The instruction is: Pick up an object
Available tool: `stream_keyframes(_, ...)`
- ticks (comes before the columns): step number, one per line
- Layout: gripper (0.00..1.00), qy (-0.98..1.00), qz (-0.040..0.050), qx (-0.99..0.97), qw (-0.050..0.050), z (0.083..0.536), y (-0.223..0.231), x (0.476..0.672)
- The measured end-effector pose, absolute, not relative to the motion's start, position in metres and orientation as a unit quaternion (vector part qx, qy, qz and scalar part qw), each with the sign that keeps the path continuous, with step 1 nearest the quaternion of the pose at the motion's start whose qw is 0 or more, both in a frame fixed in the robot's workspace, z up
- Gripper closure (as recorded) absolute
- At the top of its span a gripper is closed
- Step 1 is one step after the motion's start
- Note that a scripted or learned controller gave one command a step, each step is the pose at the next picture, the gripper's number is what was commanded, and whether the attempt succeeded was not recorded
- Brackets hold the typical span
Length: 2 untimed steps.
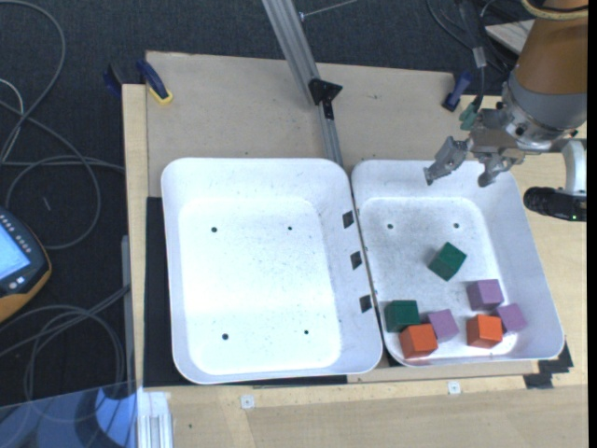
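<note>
Jaws apart and empty, gripper (464, 163) poised above the far rim of the right-hand shallow white bin (534, 250).

Target candidate: small dark-green cube (448, 260), lying alone and tilted near the middle of that bin floor, apart from the other blocks. Judged light, rigid and not fragile; its flat faces are probably smooth, so grip two opposite faces squarely at mid-height. Along the near wall cluster a second green cube (402, 315), two orange cubes (419, 341) and three purple cubes (484, 294), packed too tightly for easy finger entry. Left-hand white bin (187, 194) sits alongside.
</note>
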<state>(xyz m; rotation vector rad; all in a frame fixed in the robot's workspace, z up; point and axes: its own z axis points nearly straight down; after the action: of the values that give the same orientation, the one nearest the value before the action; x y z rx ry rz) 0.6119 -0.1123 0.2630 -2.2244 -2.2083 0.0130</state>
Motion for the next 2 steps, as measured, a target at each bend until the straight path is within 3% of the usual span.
stream_keyframes(1, 0.00, -0.706, -0.0024, -0.708, -0.005, 0.363, -0.141, 0.553)
stream_keyframes(2, 0.00, -0.708, 0.0018, -0.706, 0.004, 0.268, -0.107, 0.585)
